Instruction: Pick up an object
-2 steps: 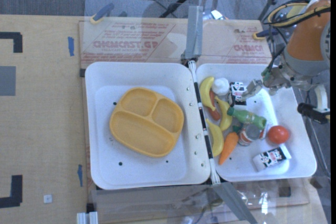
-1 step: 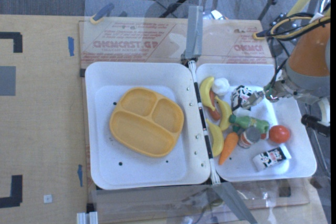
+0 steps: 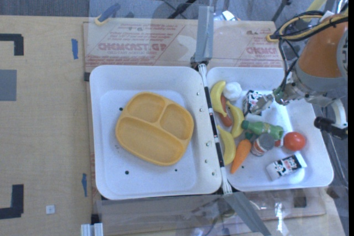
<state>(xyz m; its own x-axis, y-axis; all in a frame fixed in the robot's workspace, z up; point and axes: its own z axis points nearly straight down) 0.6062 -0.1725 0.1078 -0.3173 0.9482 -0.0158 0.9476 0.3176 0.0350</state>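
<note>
Toy foods (image 3: pixel 243 135) crowd the right bin (image 3: pixel 315 174); the gripper (image 3: pixel 264 101) sits low among them beside a black-and-white carton (image 3: pixel 253 101), perhaps touching it, though its grip is unreadable.

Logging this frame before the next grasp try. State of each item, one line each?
Yellow divided tray: upright, lying in the left bin.
Bananas: lying along the right bin's left wall.
Carrot: lying flat.
Green bottle: on its side.
Tomato: resting loose.
Milk carton: tipped over.
Claw: over the right bin.
</note>
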